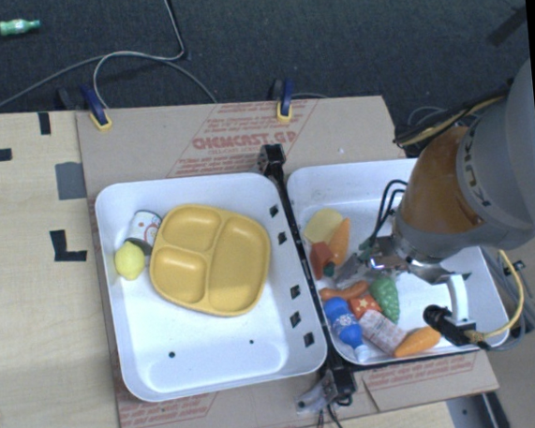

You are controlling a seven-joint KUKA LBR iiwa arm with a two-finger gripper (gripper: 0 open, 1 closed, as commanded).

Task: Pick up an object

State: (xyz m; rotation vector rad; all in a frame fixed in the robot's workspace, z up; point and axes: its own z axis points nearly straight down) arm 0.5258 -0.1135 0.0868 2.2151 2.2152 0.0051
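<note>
Toys (367,314) crowd the right bin (485,277) beneath the gripper (353,268), grip unclear; cardboard (241,136) reads "CHEMCAST"

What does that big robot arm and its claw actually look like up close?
The arm is a thick rounded grey tube with a wide orange band above the wrist. Black cables loop beside it, and a yellow one runs lower down. The claw is small, dark and metallic.

tray (210,259) yellow | ball (130,261) yellow | bins (207,368) white | bottle (339,318) blue | carrot (417,341) orange
</note>
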